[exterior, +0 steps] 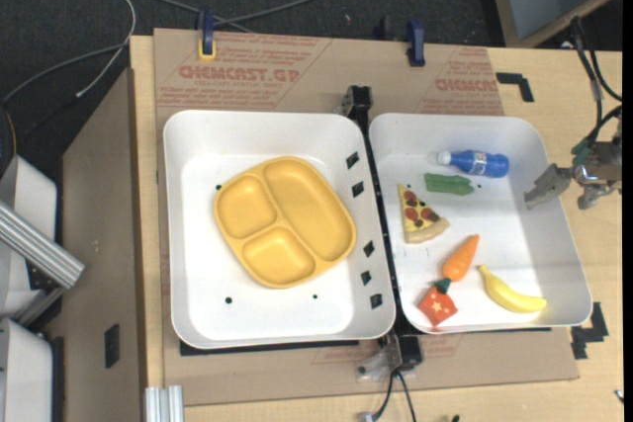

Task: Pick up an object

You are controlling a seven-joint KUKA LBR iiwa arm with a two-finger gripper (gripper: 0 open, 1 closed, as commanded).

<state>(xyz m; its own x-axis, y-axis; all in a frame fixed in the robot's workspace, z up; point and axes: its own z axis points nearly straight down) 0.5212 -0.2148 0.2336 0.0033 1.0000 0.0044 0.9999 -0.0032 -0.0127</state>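
The right bin [560, 264] holds several toy foods. A blue bottle [476, 163] lies at the back, with a green pickle-like piece [448, 184] just in front of it. A pizza slice [420, 214] sits near the bin's left wall. Further forward lie an orange carrot [460, 257], a red strawberry-like piece [438, 303] and a yellow banana [511, 293]. My gripper [568, 190] hovers at the right bin's right rim, to the right of the bottle. Its fingers stand apart and it is open, with nothing between them.
A yellow divided plate [285, 220] fills the middle of the left bin [188, 242]. A black divider with clips [366, 212] runs between the bins. Clamps [207, 37] hold the cardboard base at the back. Cables hang at the far right.
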